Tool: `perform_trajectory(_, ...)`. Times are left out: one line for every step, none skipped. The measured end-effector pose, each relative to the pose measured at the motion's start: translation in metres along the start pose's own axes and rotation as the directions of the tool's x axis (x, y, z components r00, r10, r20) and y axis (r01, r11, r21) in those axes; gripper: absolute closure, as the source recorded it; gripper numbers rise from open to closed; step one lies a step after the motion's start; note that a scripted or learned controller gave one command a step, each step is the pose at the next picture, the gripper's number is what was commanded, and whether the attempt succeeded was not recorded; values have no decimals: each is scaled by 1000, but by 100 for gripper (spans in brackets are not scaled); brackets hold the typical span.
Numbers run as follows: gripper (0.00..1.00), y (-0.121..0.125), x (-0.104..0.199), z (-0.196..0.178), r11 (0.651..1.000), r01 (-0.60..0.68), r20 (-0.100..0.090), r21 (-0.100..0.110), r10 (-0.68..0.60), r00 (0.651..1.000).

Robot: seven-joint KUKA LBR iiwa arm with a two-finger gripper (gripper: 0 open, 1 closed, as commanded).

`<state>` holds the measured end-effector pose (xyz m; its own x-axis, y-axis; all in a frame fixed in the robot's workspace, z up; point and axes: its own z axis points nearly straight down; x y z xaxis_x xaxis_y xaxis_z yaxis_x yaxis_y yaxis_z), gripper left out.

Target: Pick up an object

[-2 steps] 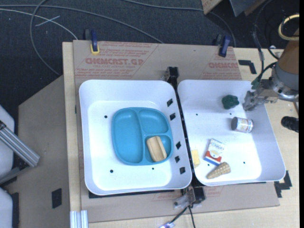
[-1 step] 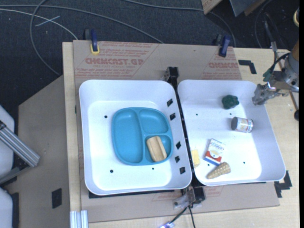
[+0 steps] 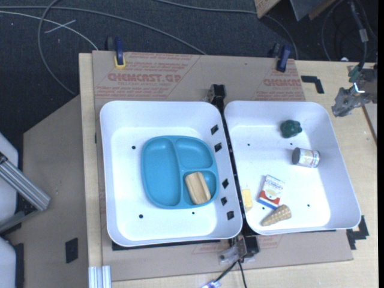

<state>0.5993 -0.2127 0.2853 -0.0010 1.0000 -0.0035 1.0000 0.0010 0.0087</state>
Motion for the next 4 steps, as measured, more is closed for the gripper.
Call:
perform_trajectory(100, 1, 48, -1, 1000, 4, -6, 9, -4, 1000)
perform_trajectory(100, 2, 102, 18, 1000, 5, -7, 11, -5, 1000)
perform_trajectory(100, 9, 160, 35, 1000, 6, -7, 12, -6, 1000)
perform_trajectory(100, 18, 210, 32, 1000, 5, -6, 7, -5, 1000)
